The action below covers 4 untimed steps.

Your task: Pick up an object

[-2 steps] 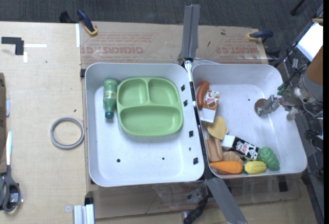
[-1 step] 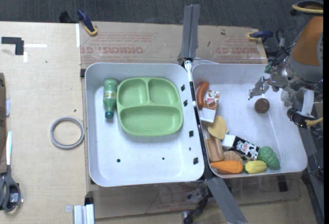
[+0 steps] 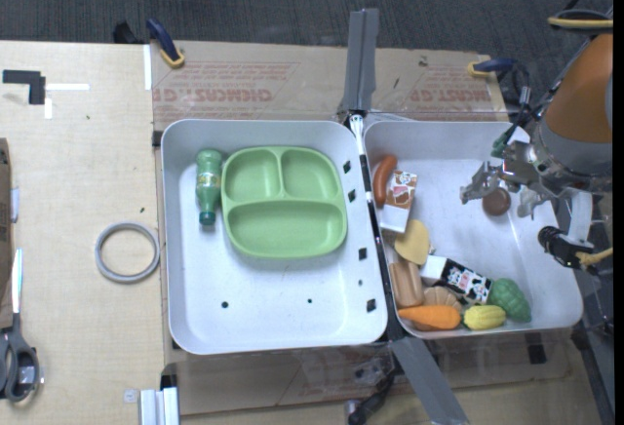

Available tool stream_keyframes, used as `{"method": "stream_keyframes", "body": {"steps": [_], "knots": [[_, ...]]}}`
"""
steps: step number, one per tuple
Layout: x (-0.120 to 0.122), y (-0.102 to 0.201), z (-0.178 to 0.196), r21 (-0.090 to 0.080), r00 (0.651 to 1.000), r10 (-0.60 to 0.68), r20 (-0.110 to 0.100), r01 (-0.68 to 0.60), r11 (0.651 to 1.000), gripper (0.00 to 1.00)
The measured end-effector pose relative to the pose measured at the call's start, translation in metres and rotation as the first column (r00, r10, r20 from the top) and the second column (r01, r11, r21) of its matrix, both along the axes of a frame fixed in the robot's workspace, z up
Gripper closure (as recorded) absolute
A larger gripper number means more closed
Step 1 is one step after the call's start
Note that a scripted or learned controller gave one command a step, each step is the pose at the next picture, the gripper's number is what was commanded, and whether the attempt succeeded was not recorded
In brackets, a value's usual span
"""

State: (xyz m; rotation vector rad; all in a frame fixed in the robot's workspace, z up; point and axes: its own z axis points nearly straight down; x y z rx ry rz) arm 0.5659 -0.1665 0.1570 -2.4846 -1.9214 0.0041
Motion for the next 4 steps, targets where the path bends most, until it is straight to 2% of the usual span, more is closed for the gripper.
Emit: {"method": "stream_keyframes", "body": {"steps": [1, 2, 3, 4], "knots": [[0.076, -0.026, -0.066, 0.000, 0.992, 0.129, 0.001, -0.129, 0.992, 0.00], [0.048, -0.040, -0.065, 0.006, 0.985, 0.171, 0.003, -0.171, 0.985, 0.00], [0.042, -0.047, -0.066, 0.011, 0.916, 0.400, 0.001, -0.400, 0.916, 0.00], [0.088, -0.047, -0.065, 0.008, 0.942, 0.334, 0.006, -0.334, 0.942, 0.00]]}}
